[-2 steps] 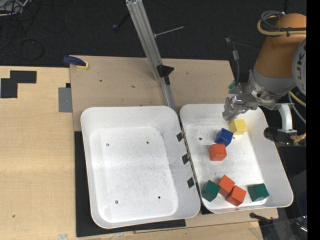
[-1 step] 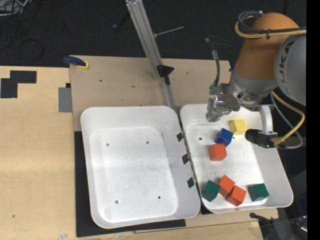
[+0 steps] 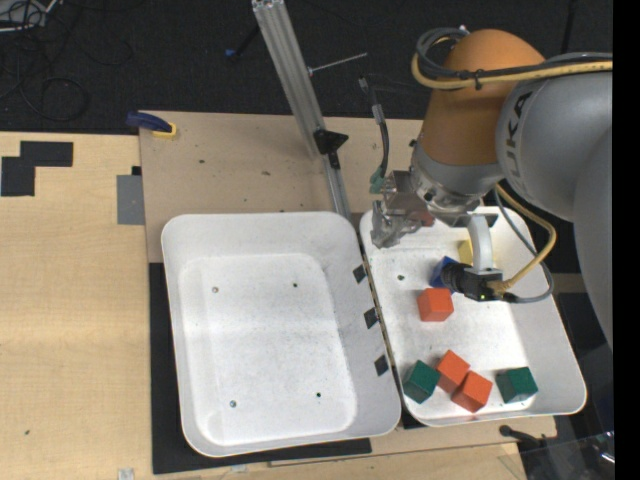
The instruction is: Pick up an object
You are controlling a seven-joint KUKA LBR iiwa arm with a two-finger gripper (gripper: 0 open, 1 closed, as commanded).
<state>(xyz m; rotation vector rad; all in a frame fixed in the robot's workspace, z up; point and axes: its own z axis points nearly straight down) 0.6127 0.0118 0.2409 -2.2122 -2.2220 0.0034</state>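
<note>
Camera view shows the gripper (image 3: 392, 223) low over the right bin (image 3: 560, 368), near its far left corner; whether it is open or closed, I cannot tell. Nothing appears lifted: an orange block (image 3: 435, 305) lies nearest, others farther toward the front rim.

My robotics lab bench.
I see the KUKA arm (image 3: 540, 118), two white bins (image 3: 200, 238), an aluminium rail (image 3: 295, 78) and loose cables (image 3: 40, 8).
</note>
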